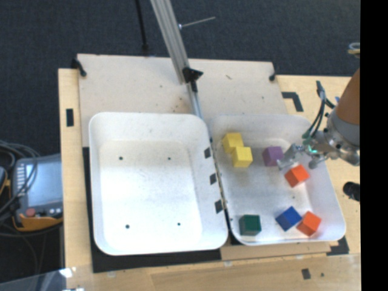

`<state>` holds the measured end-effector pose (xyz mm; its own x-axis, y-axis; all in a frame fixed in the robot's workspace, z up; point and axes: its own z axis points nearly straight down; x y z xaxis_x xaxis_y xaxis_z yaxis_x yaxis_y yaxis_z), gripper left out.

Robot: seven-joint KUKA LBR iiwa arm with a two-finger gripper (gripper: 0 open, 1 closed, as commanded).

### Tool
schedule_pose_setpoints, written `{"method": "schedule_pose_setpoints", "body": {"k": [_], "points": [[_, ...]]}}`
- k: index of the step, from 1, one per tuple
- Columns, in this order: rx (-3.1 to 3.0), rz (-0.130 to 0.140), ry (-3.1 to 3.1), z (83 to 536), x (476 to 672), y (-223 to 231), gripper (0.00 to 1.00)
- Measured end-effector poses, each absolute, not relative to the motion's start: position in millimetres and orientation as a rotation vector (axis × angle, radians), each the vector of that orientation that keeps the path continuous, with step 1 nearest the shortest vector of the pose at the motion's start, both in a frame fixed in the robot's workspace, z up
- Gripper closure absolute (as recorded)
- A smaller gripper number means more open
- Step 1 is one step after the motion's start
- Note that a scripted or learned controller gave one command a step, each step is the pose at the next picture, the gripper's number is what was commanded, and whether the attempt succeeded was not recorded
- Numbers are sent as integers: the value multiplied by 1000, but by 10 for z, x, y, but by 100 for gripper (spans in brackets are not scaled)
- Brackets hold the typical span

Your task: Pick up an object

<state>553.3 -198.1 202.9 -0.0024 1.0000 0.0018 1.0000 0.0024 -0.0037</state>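
Both bins are white with fine dark speckles, the left bin (151,180) and the right bin (260,193). The right one holds two yellow blocks (236,149), a purple block (273,156), an orange block (296,176), a second orange block (310,222), a blue block (288,218) and a dark green block (249,224). The tabletop (139,83) is pale beige.

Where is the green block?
The green block sits in the right bin, at its near left corner in the camera view, with the blue block to its right.
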Motion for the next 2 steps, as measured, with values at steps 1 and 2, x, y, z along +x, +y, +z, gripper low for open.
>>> {"method": "schedule_pose_setpoints", "body": {"k": [1, 2], "points": [[-2219, -2, -2224, 2056, 5544, -1981, 0], [-2220, 5, -2220, 1461, 5523, -1914, 0]]}}
